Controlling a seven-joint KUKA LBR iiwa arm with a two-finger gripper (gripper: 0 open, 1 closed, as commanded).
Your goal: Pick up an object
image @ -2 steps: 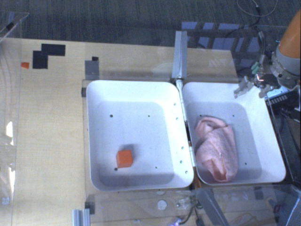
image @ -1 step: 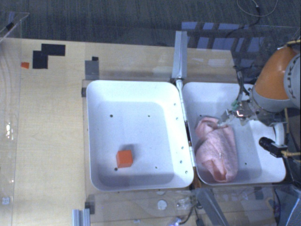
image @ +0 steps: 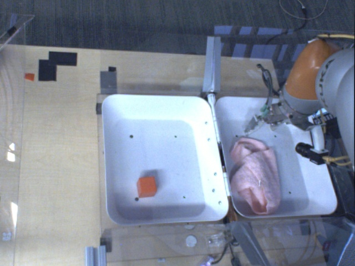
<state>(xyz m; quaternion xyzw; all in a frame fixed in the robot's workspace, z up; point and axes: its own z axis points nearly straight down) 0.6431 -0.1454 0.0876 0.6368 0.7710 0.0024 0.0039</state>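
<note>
Jaws (image: 256,123) hang over the upper part of the right bin (image: 327,201), thin fingers pointing down and to the left; whether they are spread or pressed together cannot be told, and nothing shows between them. They sit apart from the one pink cloth (image: 255,175), which lies crumpled on that bin's floor just below them. The grey arm (image: 335,85) with its orange band (image: 308,71) reaches in from the right. Two white bins stand side by side on the wooden surface (image: 55,165). One orange block (image: 147,187) rests in the left bin (image: 158,107), toward its lower left.
</note>
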